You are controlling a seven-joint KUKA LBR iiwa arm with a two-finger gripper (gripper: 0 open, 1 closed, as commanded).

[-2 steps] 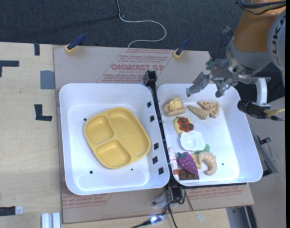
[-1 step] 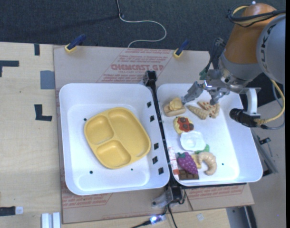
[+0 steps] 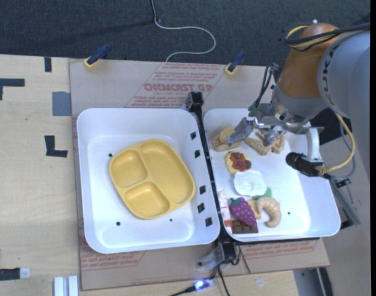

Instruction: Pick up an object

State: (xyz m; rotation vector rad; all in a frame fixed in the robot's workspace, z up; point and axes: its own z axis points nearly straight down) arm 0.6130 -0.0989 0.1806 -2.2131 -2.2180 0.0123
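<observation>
While the arm leans in from the right over the right-hand bin (image 3: 317, 224), its pincer (image 3: 260, 134) hangs low at the far end of that bin with its fingers spread wide and nothing between them. The tan pastry piece (image 3: 223, 138) lies just to the pincer's left, close by one fingertip, its long axis running roughly across the bin toward the divider. My guess is that the grab turns on a small shift leftward to straddle it; the grapes (image 3: 242, 209) and croissant (image 3: 271, 209) sit well apart, nearer the front.
</observation>
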